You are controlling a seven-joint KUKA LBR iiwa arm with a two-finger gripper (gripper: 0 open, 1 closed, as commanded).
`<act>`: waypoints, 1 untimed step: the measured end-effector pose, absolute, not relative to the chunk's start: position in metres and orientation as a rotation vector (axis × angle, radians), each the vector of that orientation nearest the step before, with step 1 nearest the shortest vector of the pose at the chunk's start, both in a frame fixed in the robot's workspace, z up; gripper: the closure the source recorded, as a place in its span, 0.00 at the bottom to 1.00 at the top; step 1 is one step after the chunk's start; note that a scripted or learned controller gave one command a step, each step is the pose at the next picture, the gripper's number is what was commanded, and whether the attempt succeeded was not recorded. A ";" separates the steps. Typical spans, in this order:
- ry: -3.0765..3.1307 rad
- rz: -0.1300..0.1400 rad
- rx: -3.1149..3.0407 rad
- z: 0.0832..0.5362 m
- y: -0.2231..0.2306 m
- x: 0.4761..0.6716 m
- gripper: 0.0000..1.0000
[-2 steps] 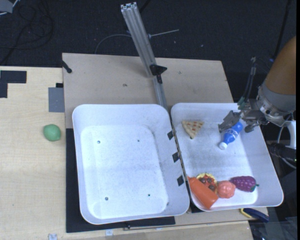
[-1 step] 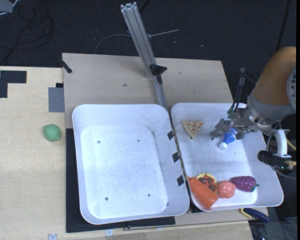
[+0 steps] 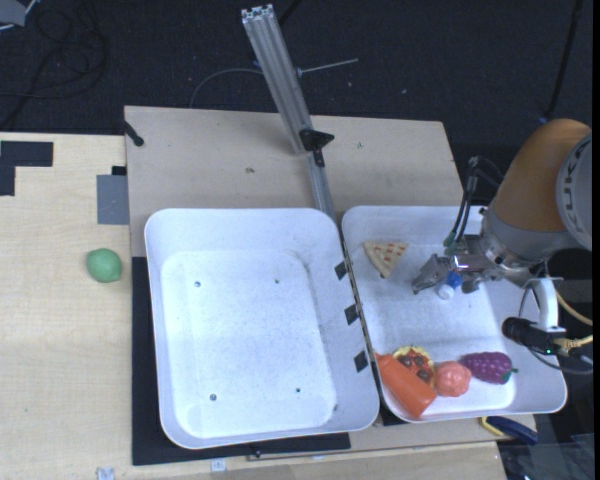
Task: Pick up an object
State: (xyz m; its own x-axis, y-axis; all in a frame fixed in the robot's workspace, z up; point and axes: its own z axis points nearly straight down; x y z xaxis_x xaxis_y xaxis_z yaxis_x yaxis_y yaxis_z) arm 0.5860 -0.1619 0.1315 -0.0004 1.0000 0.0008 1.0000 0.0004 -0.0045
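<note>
- The end effector point(image 3: 432, 278) hangs low over the upper middle of the right bin point(image 3: 540, 400), pointing toward the bin divider; whether it is released or clenched cannot be told, and nothing is seen in its grasp.
- Nearest candidate: a pizza-slice toy point(image 3: 385, 257), lying flat just beside the end effector, toward the bin's upper left corner. Judgement: it is the likely target, given the approach direction.
- Other candidates sit bunched at the bin's near edge: an orange carrot-like toy point(image 3: 405, 388), a small yellow and red toy point(image 3: 411, 357), a pink round toy point(image 3: 452, 378) and purple grapes point(image 3: 488, 367), touching or nearly so.
- Judgement: the slice's closeness to the wall leaves little room; the bin's middle floor is open.
- The left bin point(image 3: 170, 238) adjoins it.
- A green ball point(image 3: 105, 265) rests on the tabletop point(image 3: 40, 368), well apart.
</note>
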 end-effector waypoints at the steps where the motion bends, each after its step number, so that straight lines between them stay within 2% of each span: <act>1: -2.221 0.002 -2.220 0.090 -0.161 0.586 0.00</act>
State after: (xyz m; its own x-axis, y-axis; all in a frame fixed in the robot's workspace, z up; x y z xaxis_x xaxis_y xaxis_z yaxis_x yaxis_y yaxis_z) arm 0.5857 -0.1613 0.0899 -0.0005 1.0000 0.0003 1.0000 0.0005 -0.0019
